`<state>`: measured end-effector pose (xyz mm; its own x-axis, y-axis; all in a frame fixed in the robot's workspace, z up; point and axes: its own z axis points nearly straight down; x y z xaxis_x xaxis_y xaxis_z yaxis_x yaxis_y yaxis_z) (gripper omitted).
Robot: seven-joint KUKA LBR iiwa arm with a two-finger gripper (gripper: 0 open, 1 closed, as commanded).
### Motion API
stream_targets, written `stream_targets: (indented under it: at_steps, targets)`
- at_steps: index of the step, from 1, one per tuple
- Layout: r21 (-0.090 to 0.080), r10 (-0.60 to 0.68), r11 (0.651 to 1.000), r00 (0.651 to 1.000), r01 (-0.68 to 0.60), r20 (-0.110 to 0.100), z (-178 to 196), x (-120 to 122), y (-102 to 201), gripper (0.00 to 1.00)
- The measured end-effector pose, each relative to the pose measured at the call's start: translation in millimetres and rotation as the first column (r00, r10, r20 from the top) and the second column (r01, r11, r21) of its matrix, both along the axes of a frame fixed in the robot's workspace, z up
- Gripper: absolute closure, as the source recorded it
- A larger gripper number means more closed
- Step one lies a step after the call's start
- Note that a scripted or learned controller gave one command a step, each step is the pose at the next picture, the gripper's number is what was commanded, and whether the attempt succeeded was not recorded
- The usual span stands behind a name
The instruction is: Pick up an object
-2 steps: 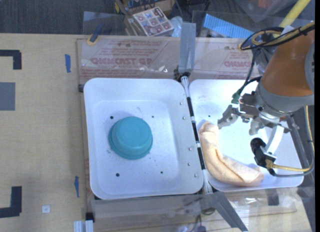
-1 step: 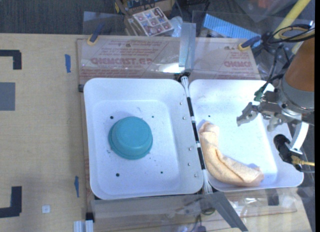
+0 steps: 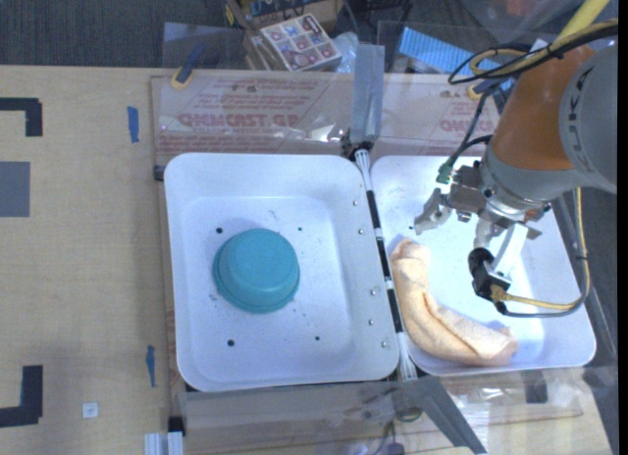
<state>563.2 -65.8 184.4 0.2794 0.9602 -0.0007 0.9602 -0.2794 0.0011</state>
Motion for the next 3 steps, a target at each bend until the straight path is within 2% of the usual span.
stream_targets:
  at_steps: [1,2,3]
  targets:
    - [0.0,-0.098,0.995,0.995,0.098,0.001,13,-11,-59,0.0]
    - [-0.002,0.202,0.979,0.979,-0.202,0.01,-94,-8,-33,0.0]
    - [-0.001,0.286,0.958,0.958,-0.286,0.001,-31,-28,-129,0.0]
